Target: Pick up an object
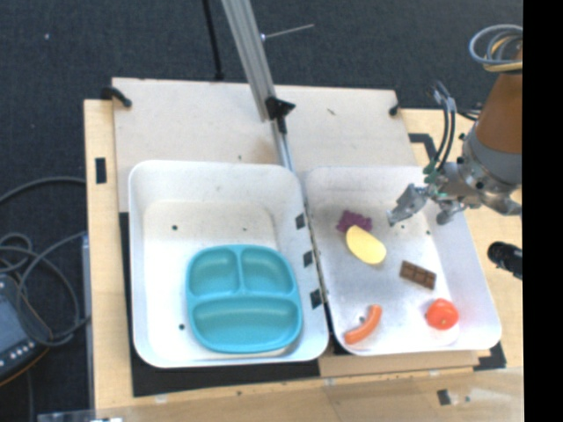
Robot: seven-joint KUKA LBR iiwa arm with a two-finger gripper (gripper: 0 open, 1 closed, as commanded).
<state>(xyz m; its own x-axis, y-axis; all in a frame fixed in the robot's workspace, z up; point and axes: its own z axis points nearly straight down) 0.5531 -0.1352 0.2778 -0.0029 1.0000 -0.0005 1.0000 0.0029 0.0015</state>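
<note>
In the right bin [462, 244] lie a yellow lemon-shaped piece [365, 245], a small purple piece [354, 221] touching its upper left, a brown chocolate-like bar [418, 275], a red tomato-like ball [442, 314] and an orange sausage-shaped piece [363, 323]. My gripper [425, 206] hangs above the bin's upper right part, to the right of the yellow piece and apart from it. Its two fingers are spread, with nothing between them.
The left bin [158, 200] holds a turquoise divided plate [242, 298]. A slanted metal pole [251, 47] rises from the seam between the bins at the back. Cables lie on the dark floor at the left.
</note>
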